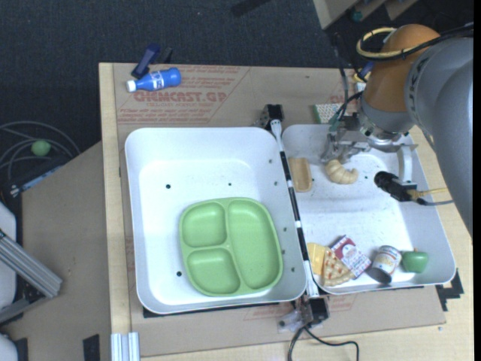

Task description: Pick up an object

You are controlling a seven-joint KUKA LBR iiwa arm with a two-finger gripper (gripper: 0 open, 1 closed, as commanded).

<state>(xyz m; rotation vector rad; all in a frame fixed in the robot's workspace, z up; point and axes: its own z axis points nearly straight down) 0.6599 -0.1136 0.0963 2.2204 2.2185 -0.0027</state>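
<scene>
My gripper (336, 147) hangs at twelve o'clock over a curved, tan, crusty croissant (342, 173); I cannot tell how far it's open.

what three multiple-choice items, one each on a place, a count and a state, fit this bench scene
1. Where does the green three-compartment plastic plate lie?
A. left white bin
B. right white bin
C. on the cardboard

2. How many compartments does it have?
A. two
B. three
C. four

3. How does the blue-and-white plastic bottle rest?
A. upright
B. on its side
C. inside a bin

Key: 1 A, it sits within the left white bin. 2 B, ridges divide it into three wells. 3 B, it lies flat on the brown cardboard sheet beyond the bins.
</scene>
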